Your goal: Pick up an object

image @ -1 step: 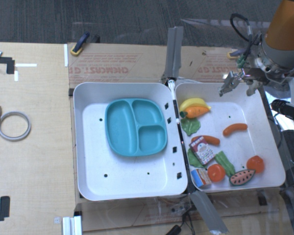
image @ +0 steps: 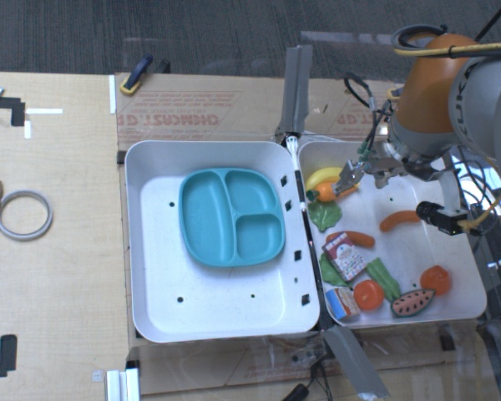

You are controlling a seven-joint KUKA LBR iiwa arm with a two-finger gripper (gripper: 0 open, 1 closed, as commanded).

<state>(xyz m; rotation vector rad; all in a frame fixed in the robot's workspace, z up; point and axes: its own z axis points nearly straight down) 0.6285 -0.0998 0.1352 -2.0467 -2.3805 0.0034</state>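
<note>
My gripper [image: 351, 178] hangs low over the back left part of the right bin [image: 463, 303], on the grey arm with the orange band. Its tip is right beside a yellow banana [image: 322, 176] and a small orange carrot-like piece [image: 324, 194], which reaches up to the tip. Whether the piece is gripped is not clear. A green leaf [image: 325, 215] lies just in front of them. Further into the bin lie an orange sausage [image: 398, 220] and a red-and-white packet [image: 345, 257].
The left bin [image: 150, 249] holds a teal divided plate [image: 232, 216]. The right bin's front holds two red tomatoes [image: 368, 295], a green vegetable [image: 384, 278], a watermelon slice [image: 412, 302] and a blue can [image: 341, 303]. A tape roll [image: 22, 215] lies on the bench far left.
</note>
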